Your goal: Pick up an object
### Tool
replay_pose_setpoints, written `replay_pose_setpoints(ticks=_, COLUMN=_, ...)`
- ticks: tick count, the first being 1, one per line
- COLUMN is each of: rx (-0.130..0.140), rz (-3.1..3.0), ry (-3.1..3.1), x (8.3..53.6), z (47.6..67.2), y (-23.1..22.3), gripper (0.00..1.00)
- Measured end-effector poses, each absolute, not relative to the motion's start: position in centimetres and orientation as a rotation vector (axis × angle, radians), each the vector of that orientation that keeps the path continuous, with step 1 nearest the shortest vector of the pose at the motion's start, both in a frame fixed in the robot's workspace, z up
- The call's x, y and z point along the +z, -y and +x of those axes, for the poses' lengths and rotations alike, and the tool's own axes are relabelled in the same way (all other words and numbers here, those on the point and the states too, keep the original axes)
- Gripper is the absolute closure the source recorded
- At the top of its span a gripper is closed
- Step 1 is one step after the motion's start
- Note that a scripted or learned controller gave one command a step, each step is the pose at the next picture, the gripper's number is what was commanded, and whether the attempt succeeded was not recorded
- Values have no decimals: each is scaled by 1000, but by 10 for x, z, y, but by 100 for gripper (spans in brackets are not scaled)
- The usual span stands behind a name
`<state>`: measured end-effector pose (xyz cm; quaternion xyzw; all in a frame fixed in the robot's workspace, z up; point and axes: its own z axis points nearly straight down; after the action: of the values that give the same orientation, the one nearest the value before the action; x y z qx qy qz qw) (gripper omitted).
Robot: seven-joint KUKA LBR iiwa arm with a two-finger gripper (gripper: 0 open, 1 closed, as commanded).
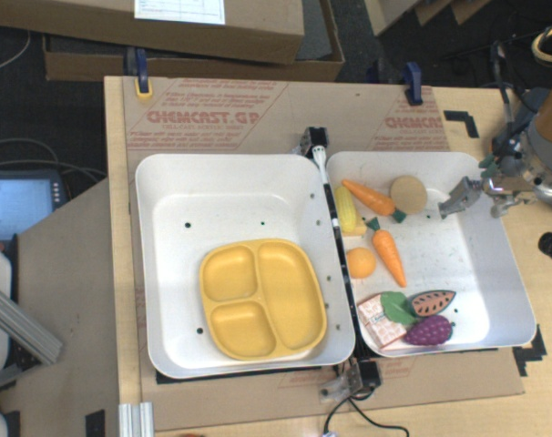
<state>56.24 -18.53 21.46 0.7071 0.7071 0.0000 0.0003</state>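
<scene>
Camera view — gripper (476,198) over right bin (508,280), beside carrots (369,198).

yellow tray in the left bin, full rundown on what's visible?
The yellow tray looks like moulded plastic, a rounded rectangle with three compartments: two in its upper half, one at lower left. All look empty. It lies flat, turned slightly, in the lower right part of the left bin, close to that bin's right wall. Only the bin floor touches it.

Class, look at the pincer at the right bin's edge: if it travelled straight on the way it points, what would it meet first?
Pointing left, the pincer would probably first meet the round tan ball, though its height above the right bin is unclear.
</scene>
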Motion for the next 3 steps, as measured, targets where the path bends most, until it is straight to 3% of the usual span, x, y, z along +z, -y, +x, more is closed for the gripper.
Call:
replay_pose_setpoints(ticks=1, rx=-3, rz=2220, ry=-2237, x=138, z=568, y=99, gripper=0)
replay_pose_setpoints(ticks=2, rx=-5, rz=2226, ry=-2226, x=81, z=549, y=93, gripper=0)
replay_pose_setpoints(ticks=3, rx=0, rz=2223, ry=-2220, x=95, z=551, y=95, gripper=100)
